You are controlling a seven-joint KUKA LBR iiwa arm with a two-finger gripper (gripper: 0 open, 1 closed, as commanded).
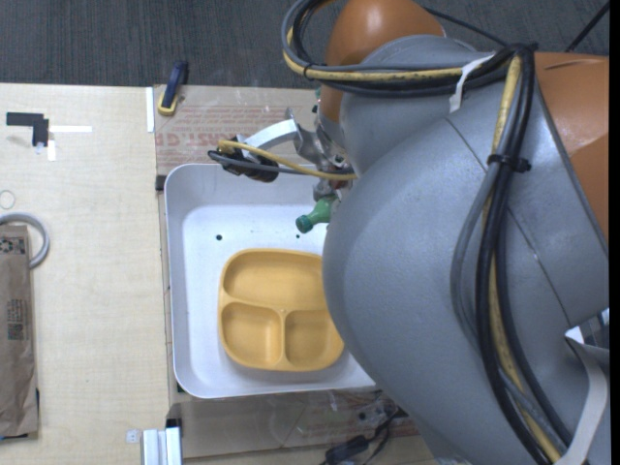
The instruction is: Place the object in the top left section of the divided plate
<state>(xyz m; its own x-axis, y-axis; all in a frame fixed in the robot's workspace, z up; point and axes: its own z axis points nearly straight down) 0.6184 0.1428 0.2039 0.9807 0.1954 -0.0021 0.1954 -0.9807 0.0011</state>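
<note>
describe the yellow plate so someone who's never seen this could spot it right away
Find the shallow white bin left of the big grey arm. On its floor lies the yellow divided plate, the bin's one large yellow thing, with one wide section and two smaller ones.

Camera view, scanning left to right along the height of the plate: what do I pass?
Brown paper packet at the left edge → bare wooden bench → left wall of the white bin → yellow divided plate → grey arm, which covers the plate's right edge.

Brown paper bag (16,327): small dark print, unreadable. No other legible text.
</note>
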